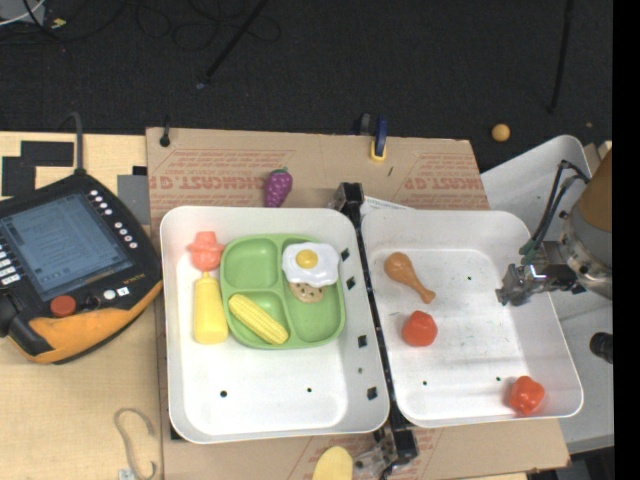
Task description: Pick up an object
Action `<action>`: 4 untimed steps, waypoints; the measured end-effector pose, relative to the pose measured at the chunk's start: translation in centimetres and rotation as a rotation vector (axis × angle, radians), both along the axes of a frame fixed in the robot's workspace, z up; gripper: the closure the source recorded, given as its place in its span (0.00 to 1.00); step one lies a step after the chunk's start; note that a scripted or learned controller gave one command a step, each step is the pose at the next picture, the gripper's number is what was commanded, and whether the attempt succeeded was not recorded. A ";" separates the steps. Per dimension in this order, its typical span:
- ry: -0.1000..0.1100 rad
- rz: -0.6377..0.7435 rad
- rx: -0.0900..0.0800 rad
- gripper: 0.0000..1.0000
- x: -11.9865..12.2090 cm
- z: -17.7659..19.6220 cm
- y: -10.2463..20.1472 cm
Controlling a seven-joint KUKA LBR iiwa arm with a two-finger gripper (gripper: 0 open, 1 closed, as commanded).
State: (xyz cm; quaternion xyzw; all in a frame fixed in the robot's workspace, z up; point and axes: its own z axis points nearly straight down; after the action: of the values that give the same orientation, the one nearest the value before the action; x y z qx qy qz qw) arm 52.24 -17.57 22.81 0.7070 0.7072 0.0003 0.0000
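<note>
Judging from how things lie, nothing is yet picked up: the gripper (517,286) is held over the right bin's (470,230) far right side, its grip impossible to tell, while the tomato (420,329), drumstick (409,275) and pepper (525,395) are left lying apart.

Cardboard sheet (310,168) under both bins, red print on it, blue-yellow clamp (379,138) at its far edge. Purple grape bunch (278,185) lies on the cardboard just behind the left bin. Teach pendant (70,258) w/ screen, orange-black body, sits left of the bins on a pale bench top (60,408). Grey hook-shaped cord (135,438) near bottom left. Yellow rounded item (333,463) at the front edge, btwn the 2 bins, partly cut off. Small orange ball (500,132) on the dark floor (300,48) far right; black cables trail across the floor.
</note>
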 end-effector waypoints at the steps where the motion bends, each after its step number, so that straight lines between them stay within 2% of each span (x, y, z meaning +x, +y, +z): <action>1: 0.001 0.003 0.002 1.00 0.7 0.6 4.4; 2: 0.004 0.004 0.003 1.00 1.0 -0.5 10.0; 3: 0.002 0.005 0.003 1.00 2.6 -0.6 16.0; 4: 0.003 0.003 0.001 1.00 4.0 -0.8 20.8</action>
State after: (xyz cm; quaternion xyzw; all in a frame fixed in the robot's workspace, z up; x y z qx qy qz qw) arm 56.24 3.22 22.02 0.7060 0.7082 -0.0001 -0.0014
